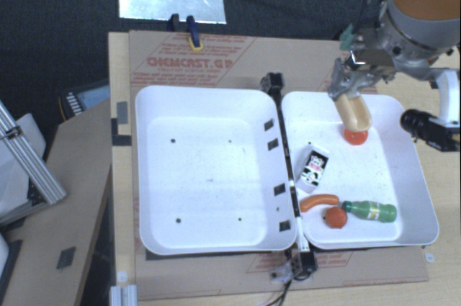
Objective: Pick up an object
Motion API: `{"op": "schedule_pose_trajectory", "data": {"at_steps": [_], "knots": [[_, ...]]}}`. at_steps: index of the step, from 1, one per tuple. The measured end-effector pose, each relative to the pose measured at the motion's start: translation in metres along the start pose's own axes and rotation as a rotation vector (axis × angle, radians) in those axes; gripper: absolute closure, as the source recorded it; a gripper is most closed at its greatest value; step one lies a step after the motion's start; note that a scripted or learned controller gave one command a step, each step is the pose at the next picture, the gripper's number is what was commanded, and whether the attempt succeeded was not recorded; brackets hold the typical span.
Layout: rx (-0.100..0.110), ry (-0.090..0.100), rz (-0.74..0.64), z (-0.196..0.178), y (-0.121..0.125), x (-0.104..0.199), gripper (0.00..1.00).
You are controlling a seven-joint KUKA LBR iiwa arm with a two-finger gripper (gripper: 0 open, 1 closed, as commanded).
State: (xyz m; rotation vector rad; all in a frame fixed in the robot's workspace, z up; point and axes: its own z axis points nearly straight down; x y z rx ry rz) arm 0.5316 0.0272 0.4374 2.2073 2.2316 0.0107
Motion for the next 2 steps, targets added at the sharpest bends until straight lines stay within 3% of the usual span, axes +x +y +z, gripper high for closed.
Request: {"op": "schedule_pose_trajectory", "data": {"at_steps": [1, 2], "knots": [[0.006, -0.002, 0.004, 0.016, -0.020, 0.027, 1.00], [-0.010, -0.001, 0.004, -0.095, 0.035, 0.042, 1.00]]}}
